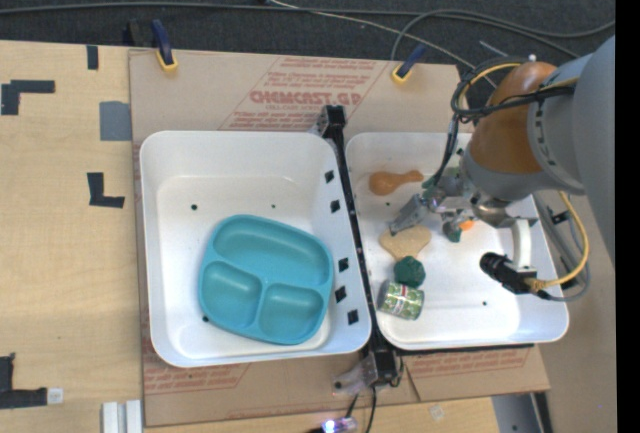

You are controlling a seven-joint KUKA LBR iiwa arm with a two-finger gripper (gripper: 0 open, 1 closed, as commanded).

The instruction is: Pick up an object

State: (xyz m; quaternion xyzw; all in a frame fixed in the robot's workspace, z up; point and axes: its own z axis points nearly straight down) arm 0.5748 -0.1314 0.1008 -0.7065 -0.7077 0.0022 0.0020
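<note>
The arm (520,136) is reaching in over the right bin (540,321), its orange band sitting above the wrist and yellow and black cables looping around it. The gripper (415,218) is hanging low inside that bin, and its fingers (405,219) are pointing toward the black divider (345,211) that is running between the two bins; whether they are spread or pressed together cannot be told at this angle, and nothing is showing between them. A tan flat piece (404,243) is lying just below the fingers, very close to them, though contact cannot be confirmed. A brown spoon-shaped item (392,181) is lying in the right bin above the gripper, near the divider. A dark green round object (409,270) is sitting just below the tan piece, and a small green-labelled can (402,300) is lying on its side just below that, close to the divider. On the other side of the divider, the left bin (170,171) is holding a blue divided tray (265,278). Both bins are resting on a cardboard sheet (290,91) clamped to the table (60,221).
</note>
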